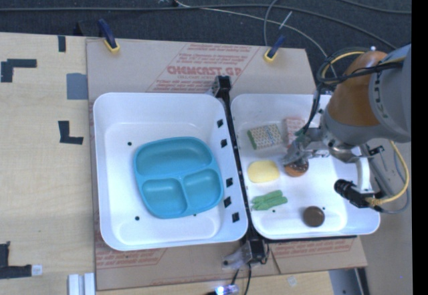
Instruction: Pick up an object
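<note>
I count two bins side by side on the bench. The left bin [107,173] carries one thing, a blue tray [178,176] with three compartments, lying near the bin's middle. The right bin [354,220] carries five loose things that I can count. A green-and-white card [265,136] lies toward its back left, with a pinkish packet [294,128] just beside it on the right. A yellow lump [263,170] sits against the left edge at mid-depth, and a green piece [269,201] lies in front of it, toward the front left. A brown round piece [313,216] rests near the front edge, about midway along. The gripper [295,164] is low over the bin's middle, on a small brown-orange thing [296,169] just right of the yellow lump. I cannot tell how the claw is set, nor whether it has that thing.
</note>
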You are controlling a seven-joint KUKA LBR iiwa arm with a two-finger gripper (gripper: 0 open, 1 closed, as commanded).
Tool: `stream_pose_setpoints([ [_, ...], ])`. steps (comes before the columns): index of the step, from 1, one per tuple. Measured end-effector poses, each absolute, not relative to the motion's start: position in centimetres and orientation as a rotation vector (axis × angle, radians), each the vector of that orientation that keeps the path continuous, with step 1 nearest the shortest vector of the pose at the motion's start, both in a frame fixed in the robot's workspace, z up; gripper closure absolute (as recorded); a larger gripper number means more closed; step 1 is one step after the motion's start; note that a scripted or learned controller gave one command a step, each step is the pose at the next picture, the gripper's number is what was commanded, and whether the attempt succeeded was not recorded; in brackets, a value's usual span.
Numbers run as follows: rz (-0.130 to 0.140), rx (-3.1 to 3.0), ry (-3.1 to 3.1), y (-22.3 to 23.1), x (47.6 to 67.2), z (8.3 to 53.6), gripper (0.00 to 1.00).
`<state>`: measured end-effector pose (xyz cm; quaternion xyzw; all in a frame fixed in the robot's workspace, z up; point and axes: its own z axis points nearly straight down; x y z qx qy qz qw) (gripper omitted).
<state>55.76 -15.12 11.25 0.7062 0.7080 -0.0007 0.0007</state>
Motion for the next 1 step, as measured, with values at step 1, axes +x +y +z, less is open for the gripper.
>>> stream_pose_setpoints([
  [1,0.003,2.217,2.222,-14.47,56.67,16.58,1.0],
])
